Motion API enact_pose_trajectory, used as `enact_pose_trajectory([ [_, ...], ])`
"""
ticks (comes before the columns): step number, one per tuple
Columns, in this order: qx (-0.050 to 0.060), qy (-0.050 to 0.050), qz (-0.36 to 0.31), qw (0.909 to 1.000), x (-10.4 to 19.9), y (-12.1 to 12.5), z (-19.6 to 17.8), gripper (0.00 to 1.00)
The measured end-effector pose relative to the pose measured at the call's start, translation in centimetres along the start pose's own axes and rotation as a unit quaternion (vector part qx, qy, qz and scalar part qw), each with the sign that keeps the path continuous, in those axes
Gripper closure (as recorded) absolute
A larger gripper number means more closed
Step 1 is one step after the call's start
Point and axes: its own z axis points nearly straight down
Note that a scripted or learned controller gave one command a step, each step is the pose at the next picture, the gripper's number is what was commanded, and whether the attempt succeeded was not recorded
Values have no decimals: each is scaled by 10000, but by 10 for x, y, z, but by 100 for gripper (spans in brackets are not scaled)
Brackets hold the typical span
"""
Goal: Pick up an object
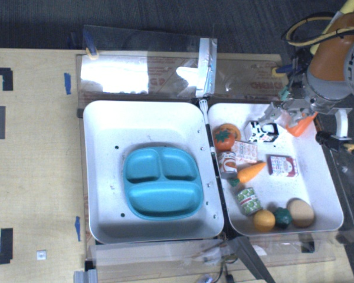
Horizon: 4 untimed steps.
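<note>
My gripper (290, 114) hangs over the far right corner of the right bin (333, 200), below the grey wrist with its orange band. An orange wedge-shaped piece (301, 125) shows right at the gripper's lower end; whether it is held is unclear. Just left of the gripper lies a black-and-white patterned object (263, 132). Further left sits an orange tomato-like toy (225, 135). A small carton (243, 152), a carrot (251, 171) and a maroon packet (282, 165) lie mid-bin. A green can (248, 200), a yellow fruit (263, 220) and a tan egg shape (301, 211) sit near the front.
The left bin (100, 158) holds a blue divided plate (163, 180). A clear plastic panel (147, 69) stands behind the bins. Cables (310, 31) loop above the arm at the upper right. A wooden bench top (29, 158) extends to the left.
</note>
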Motion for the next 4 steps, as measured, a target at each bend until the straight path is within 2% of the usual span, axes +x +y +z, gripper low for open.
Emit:
enact_pose_trajectory([
  [1, -94, 52, -75, 9999, -7, -5, 20, 0],
  [3, -239, 94, -262, 9993, -13, -10, 30, 0],
  [4, -206, 101, -64, 9997, -14, -4, 32, 0],
])
